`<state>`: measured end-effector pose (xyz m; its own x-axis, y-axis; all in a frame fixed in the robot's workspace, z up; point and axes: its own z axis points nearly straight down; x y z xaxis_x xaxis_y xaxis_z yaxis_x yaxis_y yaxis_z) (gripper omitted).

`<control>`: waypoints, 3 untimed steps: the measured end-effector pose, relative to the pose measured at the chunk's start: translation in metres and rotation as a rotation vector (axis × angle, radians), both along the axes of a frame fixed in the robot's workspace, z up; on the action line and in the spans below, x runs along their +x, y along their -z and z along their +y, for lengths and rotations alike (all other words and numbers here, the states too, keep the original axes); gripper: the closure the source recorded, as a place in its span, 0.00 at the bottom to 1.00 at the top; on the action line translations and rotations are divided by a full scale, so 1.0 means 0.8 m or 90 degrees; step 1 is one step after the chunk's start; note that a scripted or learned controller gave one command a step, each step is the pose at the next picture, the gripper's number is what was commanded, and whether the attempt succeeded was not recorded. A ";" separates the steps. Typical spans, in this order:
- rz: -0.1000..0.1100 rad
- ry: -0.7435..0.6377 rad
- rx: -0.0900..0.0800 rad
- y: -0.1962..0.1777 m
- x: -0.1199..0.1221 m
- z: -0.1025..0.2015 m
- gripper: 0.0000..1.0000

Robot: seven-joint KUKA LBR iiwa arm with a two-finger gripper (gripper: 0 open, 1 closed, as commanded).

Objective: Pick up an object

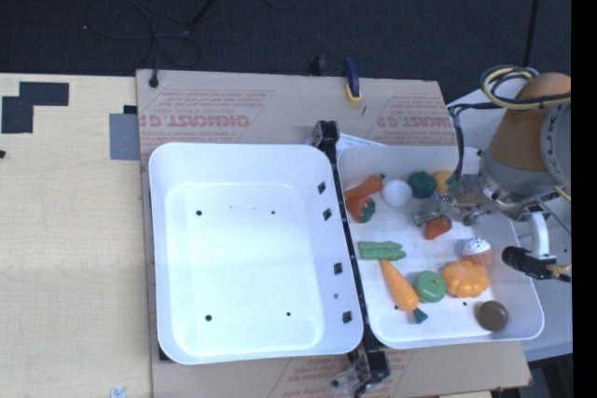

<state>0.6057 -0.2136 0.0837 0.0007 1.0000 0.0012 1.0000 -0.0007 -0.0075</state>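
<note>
Gripper [440, 212] is down low in the right bin [532, 323], upper middle, right over a small red piece [437, 227], with a green ball [421, 184] just beside it. This looks like the grasp step, not yet a lift. I cannot tell how the fingers stand. Carrot [398, 285] and orange pumpkin [465, 278] lie nearer the front. Next move: close squarely on the red piece, then rise straight.

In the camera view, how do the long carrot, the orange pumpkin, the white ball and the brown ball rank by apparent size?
Largest to smallest:
1. long carrot
2. orange pumpkin
3. white ball and brown ball, which look about alike
</note>
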 end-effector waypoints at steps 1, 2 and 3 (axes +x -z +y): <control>-0.004 -0.002 -0.001 -0.006 0.046 0.014 0.00; 0.007 -0.002 0.001 -0.018 0.041 0.013 1.00; -0.001 0.001 0.001 -0.005 -0.059 0.048 1.00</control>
<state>0.5583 -0.1755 0.0875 0.0026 1.0000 0.0026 1.0000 -0.0026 -0.0058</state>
